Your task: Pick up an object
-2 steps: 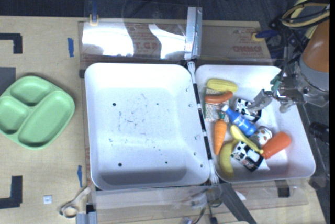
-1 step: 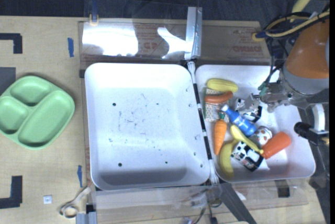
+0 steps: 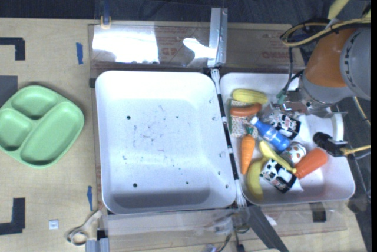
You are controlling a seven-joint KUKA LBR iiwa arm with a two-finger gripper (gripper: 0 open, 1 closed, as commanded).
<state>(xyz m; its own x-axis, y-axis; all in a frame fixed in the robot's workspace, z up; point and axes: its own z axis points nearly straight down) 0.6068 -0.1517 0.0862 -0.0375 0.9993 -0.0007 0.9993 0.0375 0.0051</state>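
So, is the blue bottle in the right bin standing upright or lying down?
Lying down. The blue bottle rests on its side among the toys in the right bin, its length slanting across the bin floor.

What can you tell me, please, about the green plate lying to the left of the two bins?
The green plate is a pale green, rounded dish that looks like plastic, divided by raised ridges into three compartments: two smaller ones on the upper left and a long one on the lower right. It lies flat and right way up on the wooden bench, apart from the left bin. Nothing can be seen in its compartments, and nothing touches it but the bench.
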